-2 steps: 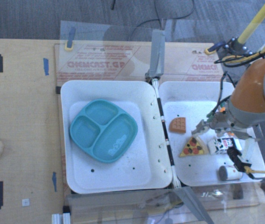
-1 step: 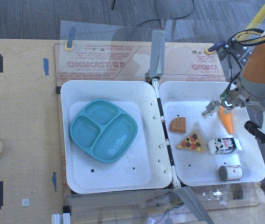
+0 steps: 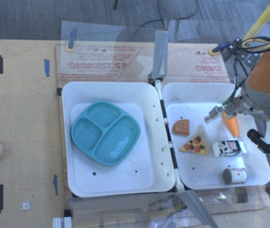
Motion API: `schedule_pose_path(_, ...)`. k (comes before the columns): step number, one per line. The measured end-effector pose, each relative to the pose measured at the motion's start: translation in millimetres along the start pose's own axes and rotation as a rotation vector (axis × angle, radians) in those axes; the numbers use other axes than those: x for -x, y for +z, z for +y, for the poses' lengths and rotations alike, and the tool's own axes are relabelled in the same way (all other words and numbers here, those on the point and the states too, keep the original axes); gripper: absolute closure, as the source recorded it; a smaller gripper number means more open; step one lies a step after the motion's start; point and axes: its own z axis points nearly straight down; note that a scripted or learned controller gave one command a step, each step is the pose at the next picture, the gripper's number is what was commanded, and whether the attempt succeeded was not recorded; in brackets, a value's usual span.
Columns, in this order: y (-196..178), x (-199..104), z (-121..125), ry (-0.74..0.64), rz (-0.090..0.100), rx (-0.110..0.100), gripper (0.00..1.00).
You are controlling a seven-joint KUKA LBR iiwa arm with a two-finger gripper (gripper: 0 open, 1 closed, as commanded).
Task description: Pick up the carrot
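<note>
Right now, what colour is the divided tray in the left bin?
Teal, plain all over; the divided tray shows clearly in the camera view.

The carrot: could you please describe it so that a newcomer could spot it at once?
Look in the right-hand white bin, near its right side, just under the gripper. The carrot is the small orange cone above the milk carton; the neighbouring waffle is square and brown, and the pizza slice flat and yellow.
</note>
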Motion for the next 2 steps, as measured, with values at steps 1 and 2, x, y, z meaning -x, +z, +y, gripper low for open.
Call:
schedule_pose_path(1,-8,7,-3,0.004,-0.017,-0.003,1.0)
schedule_pose_path(2,-94,-60,12,0.006,-0.018,-0.038,1.0)
